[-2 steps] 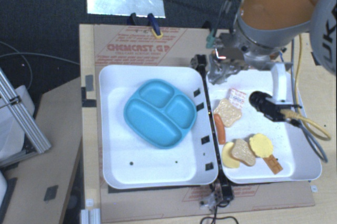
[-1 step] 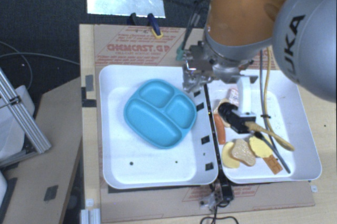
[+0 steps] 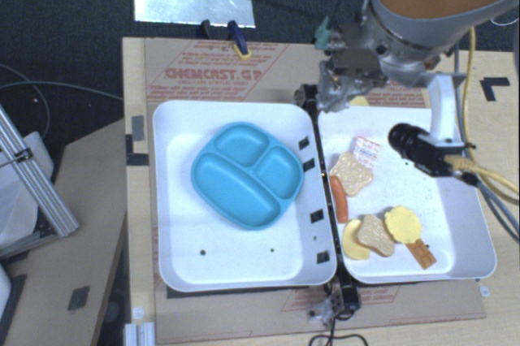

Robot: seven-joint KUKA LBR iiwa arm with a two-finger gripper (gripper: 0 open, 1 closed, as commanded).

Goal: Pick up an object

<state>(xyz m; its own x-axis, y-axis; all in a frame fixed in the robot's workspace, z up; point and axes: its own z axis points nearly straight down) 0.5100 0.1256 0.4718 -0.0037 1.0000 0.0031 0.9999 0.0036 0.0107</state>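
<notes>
While nothing in the scene looks lifted yet, the task seems barely begun. Nearest the camera, in the right bin (image 3: 479,255), lie a brown wafer (image 3: 421,254), a yellow round piece (image 3: 402,224) and a toast slice (image 3: 377,234); just beyond them sit an orange sausage (image 3: 339,199), a cracker (image 3: 353,173) and a small packet (image 3: 366,149). The left bin (image 3: 175,255) holds 1 blue divided plate (image 3: 247,175). Farther back, the end effector (image 3: 341,92) hovers over the bins' far edge; whether it is open or closed cannot be told. Choosing, descending and grasping all remain.
</notes>
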